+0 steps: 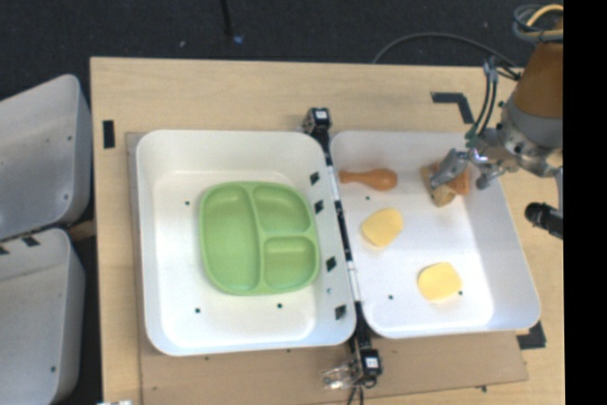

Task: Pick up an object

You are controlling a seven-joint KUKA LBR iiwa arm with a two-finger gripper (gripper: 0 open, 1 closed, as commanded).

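In the right bin (493,299), a brown chunk (442,186) lies near the far right corner. My gripper (467,170) hangs right over it, touching or nearly touching its upper right side. A brown drumstick-shaped piece (368,176) lies at the bin's far left. One yellow slice (382,228) sits in the middle left and another yellow slice (439,282) sits nearer the front. The arm's orange band (542,81) shows at the right edge.
The left bin (161,308) holds a green divided plate (258,237). A ridge with black clips (334,232) separates the two bins. Cables (427,47) run over the bench behind the right bin. White chair-like shapes (38,166) stand to the left.
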